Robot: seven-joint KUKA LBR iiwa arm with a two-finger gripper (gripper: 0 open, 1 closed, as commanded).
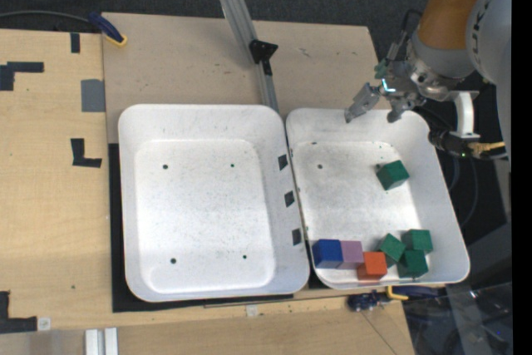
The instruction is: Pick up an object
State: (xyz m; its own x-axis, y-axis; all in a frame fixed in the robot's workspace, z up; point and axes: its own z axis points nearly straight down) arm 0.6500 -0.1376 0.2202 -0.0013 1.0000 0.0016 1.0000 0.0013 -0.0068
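My gripper (pixel 376 107) hangs over the far edge of the right bin (pixel 349 179), open, with its two fingers spread and nothing between them. A green block (pixel 392 175) lies alone in that bin, below and slightly right of the gripper. Along the bin's near edge sit a blue block (pixel 327 252), a purple block (pixel 352 252), an orange block (pixel 373 264) and three more green blocks (pixel 409 252).
The left bin (pixel 204 199) stands beside the right one. A slanted metal bar (pixel 241 12) runs from the top of the view down to the gap between the bins. The arm's orange-banded wrist (pixel 453 8) is at the upper right.
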